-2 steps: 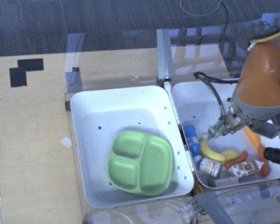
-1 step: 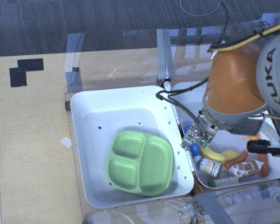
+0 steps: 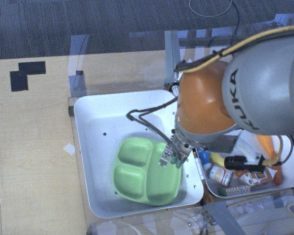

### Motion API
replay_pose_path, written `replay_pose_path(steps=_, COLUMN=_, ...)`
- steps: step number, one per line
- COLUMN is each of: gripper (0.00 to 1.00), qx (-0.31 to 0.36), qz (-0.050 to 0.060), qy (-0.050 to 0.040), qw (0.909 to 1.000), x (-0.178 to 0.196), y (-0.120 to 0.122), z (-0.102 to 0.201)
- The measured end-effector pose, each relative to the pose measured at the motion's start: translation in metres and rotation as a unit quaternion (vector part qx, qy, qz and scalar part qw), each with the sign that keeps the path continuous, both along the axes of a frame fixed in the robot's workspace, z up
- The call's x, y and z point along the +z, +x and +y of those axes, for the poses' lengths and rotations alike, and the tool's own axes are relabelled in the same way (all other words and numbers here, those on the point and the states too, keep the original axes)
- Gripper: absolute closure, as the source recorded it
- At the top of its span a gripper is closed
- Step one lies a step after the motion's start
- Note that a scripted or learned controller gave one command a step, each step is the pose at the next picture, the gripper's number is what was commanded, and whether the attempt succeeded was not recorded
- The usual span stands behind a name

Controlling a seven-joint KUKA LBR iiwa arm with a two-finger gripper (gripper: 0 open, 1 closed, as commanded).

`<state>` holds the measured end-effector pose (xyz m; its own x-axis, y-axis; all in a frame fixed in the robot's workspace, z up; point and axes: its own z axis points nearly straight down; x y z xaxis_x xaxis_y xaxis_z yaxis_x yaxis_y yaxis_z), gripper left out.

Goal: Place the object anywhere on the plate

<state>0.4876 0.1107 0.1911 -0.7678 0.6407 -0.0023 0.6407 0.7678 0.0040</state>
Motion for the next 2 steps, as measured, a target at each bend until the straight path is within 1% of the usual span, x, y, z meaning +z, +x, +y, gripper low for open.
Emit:
replay_pose_path(steps=1, gripper=1.00, qx=0.047, qz=0.000, qy=0.0002, qw=0.9989, x=-0.020, y=0.000, z=0.082)
replay_pose_path(steps=2, gripper=1.00, qx=0.055, qz=-0.001, qy=-0.0002, qw=0.9985, x=-0.074, y=0.001, z=0.014)
